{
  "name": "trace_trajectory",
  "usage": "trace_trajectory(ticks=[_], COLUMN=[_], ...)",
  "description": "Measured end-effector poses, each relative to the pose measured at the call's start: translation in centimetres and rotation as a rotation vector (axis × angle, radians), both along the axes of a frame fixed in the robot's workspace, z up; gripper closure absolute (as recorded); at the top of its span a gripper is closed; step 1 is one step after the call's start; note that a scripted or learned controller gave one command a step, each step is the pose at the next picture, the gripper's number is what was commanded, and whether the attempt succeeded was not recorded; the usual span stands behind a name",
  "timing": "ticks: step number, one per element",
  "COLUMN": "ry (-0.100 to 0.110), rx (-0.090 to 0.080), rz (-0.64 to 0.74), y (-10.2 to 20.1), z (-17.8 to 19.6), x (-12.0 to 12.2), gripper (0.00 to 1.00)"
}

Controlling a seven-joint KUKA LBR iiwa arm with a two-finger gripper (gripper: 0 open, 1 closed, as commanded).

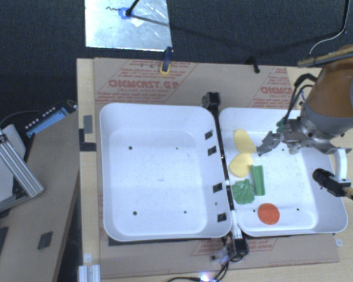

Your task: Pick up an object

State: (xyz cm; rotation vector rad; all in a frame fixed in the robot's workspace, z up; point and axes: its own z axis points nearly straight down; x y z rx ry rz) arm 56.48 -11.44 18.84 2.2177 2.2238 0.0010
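Observation:
The right bin [323,216] holds several small objects along its left side. A yellow piece [243,140] lies at the top, with a second yellow piece [240,165] just below it. A green stick [257,179] lies beside a leafy green piece [243,191]. An orange disc [269,214] sits near the front wall. My gripper [267,144] hangs over the right bin, just right of the upper yellow piece, with the grey arm and orange band behind it to the right. Nothing shows between its fingers.
The left bin [159,169] sits beside the right one, joined by a black-clipped divider [220,157]. A black part [329,182] of the arm overhangs the right bin's right wall. Both bins rest on a cardboard sheet [135,81].

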Motion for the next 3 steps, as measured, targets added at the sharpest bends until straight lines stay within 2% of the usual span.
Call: trace_trajectory(ticks=[1, 2, 3], ry=[0.007, -0.009, -0.006], rx=[0.002, 0.000, 0.000], rz=[-0.008, 0.008, 0.002], y=[-3.0, 2.6, 2.3], z=[-10.3, -10.2, -9.2], x=[-5.6, 2.2, 2.0], gripper=[0.00, 0.00, 1.00])
